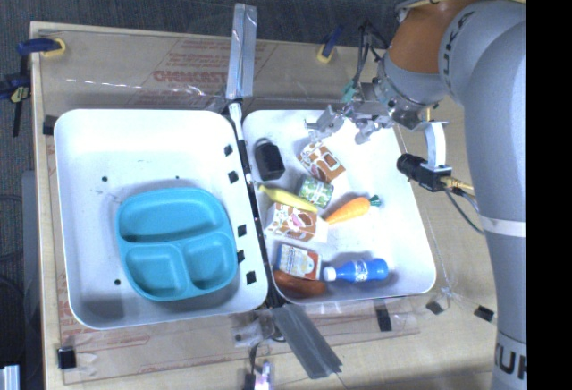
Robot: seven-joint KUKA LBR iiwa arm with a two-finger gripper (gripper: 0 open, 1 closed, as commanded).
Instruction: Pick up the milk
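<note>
The milk (298,261), a small carton, is seen lying flat at the near end of the right bin (413,227), just beside a bottle (356,271). It is judged light, slightly crushable and smooth; its long sides are best pinched. The gripper (344,118) is held open and empty over the far end.

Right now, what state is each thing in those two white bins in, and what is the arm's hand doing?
Gripper: fingers open, above the right bin's far end, holding nothing.
Blue tray: flat in the left bin, compartments up.
Blue bottle: on its side, cap on.
Carrot: lying flat.
Banana: lying flat.
Carton near the fingers: lying down, tilted.
Red-and-white carton: lying flat.
Black object: resting by the divider.
</note>
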